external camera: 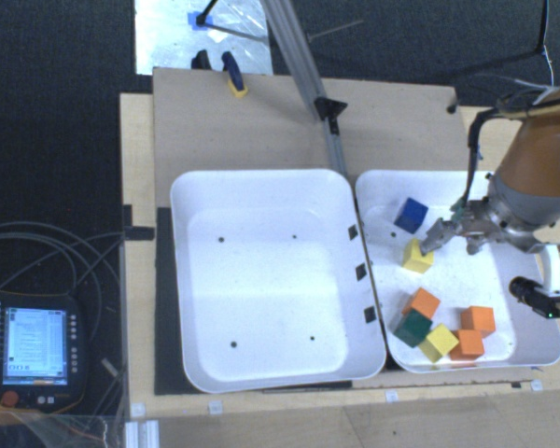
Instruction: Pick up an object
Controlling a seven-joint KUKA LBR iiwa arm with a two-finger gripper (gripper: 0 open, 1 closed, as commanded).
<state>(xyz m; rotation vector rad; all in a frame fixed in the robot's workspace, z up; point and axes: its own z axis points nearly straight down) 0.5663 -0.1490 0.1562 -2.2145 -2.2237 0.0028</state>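
Note:
The right bin (532,343) holds several small blocks. A blue cube (411,215) lies near its far left, with a yellow block (416,256) just in front of it. Along the near side sit an orange cube (424,302), a dark green cube (413,328), a yellow cube (441,342) and two more orange cubes (477,320). My gripper (439,236) reaches in from the right. It hangs low over the bin, its tip right beside the upper right corner of the yellow block, between that block and the blue cube. Nothing shows held in it.
The left bin (261,278) stands side by side with the right one. A grey pole (299,49) slants across the board behind the bins. A teach pendant (33,348) and cables lie at the lower left, off the bench.

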